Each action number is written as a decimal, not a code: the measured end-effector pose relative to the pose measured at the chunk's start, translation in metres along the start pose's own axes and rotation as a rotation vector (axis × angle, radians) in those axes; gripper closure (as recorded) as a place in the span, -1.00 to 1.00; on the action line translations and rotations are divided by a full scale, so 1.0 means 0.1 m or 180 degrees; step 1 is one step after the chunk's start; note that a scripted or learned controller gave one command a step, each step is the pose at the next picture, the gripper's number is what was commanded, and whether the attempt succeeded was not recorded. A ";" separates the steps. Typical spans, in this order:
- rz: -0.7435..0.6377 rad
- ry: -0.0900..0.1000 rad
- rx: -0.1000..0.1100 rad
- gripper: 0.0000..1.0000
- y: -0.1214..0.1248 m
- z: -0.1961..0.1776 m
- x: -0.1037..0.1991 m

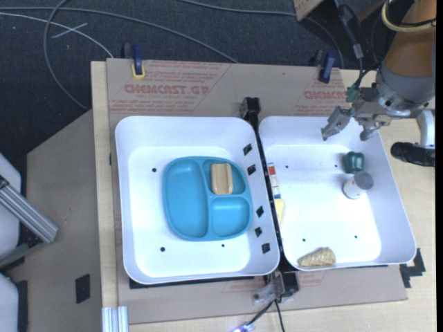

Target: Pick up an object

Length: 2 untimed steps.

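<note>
Camera view: two white bins are sitting side by side on the desk. The left bin is carrying a blue divided plate at its middle, and a tan bread-like piece is lying in the plate's compartment nearest the bin's far right corner.

The right bin is holding several small things. A dark green cup-like object is resting near the bin's right edge, toward its far side. Just beside it, on the near side, a grey and white round object is lying; whether the two are touching cannot be told. A tan crumbly piece is lying against the bin's near edge. A thin striped item and a yellow one are lying along the bin's left edge.

The arm is reaching in over the desk's far right corner. The tool is hanging over the far right part of the right bin, apart from the green object. Its fingers are spread wide, released, with nothing between them.
</note>
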<state>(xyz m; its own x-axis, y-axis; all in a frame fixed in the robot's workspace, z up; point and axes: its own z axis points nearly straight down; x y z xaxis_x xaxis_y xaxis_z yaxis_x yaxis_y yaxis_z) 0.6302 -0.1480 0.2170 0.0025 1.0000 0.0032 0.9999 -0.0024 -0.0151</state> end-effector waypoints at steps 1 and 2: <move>-0.0010 -0.0008 -0.0046 -1.00 0.03 -0.09 0.00; -0.0006 -0.0006 -0.0029 -1.00 0.08 0.47 -0.08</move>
<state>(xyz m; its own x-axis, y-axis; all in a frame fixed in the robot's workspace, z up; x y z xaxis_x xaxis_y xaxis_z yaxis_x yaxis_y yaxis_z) 0.6373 -0.1560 0.1704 0.0006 1.0000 0.0014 1.0000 -0.0005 -0.0062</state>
